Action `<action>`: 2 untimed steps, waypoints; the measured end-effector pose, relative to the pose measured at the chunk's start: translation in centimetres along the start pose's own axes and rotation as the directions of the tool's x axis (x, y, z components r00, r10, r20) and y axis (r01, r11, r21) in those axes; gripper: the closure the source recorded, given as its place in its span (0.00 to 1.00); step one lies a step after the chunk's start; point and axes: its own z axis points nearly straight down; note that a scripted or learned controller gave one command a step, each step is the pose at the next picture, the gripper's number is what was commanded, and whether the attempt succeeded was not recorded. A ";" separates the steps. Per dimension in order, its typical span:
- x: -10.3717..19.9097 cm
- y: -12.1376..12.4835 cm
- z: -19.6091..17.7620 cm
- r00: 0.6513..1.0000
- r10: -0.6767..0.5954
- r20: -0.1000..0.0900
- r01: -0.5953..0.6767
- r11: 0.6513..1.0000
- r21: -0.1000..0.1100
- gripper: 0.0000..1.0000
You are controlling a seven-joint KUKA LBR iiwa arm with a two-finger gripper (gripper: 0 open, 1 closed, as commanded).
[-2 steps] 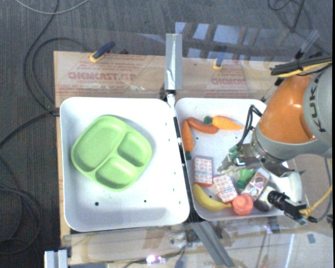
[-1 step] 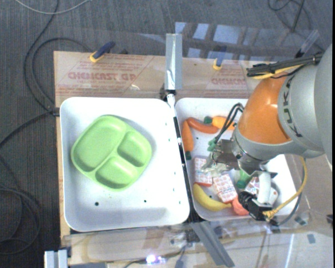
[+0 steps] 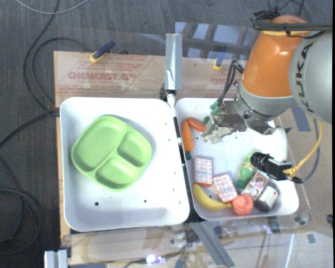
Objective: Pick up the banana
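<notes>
- I see the pincer (image 3: 216, 128) hanging over the right bin (image 3: 285, 144), near its far end; how far it gapes I cannot tell.
- The banana (image 3: 207, 199), curved, smooth and yellow, lies by the bin's near wall, beside a red round fruit (image 3: 243, 204).
- A glossy green sectioned plate (image 3: 112, 152) sits in the left bin (image 3: 78, 211).

A plywood-topped bench (image 3: 117, 74) carries two shallow white bins side by side, the left bin (image 3: 78, 205) at nine o'clock touching the right bin (image 3: 279, 144) at three o'clock, with clamps (image 3: 102, 51) along its twelve o'clock edge.
</notes>
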 end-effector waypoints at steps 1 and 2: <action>-3.1 4.2 0.4 1.000 -0.015 0.003 0.015 1.000 0.001 1.00; -3.0 4.2 0.4 1.000 -0.016 0.003 0.016 1.000 0.001 0.00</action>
